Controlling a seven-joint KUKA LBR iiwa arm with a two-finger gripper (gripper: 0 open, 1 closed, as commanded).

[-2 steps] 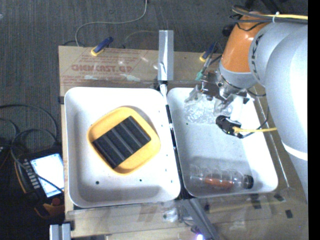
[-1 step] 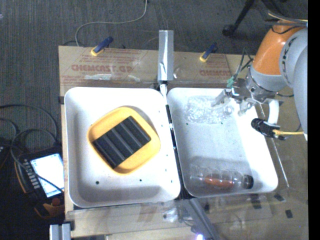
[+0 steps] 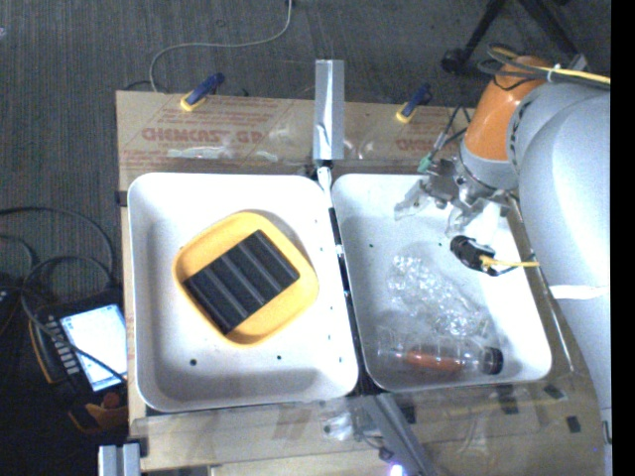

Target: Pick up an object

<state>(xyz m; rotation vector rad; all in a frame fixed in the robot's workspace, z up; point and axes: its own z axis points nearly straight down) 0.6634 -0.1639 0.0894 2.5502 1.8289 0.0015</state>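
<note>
Camera view — pincer (image 3: 434, 198) over right bin (image 3: 372, 296) | spread open, nothing held

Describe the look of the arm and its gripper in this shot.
The arm is a thick, rounded, pale grey body with an orange band above the wrist. The gripper is small, grey and metallic. A yellow cable runs across the orange band.

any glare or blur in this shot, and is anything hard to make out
Camera view: the arm is washed out near white at the right; the clear crumpled plastic and clear bottle barely stand out against the right bin; the gripper is soft and small; the yellow and black object in the left bin reads sharply.
</note>
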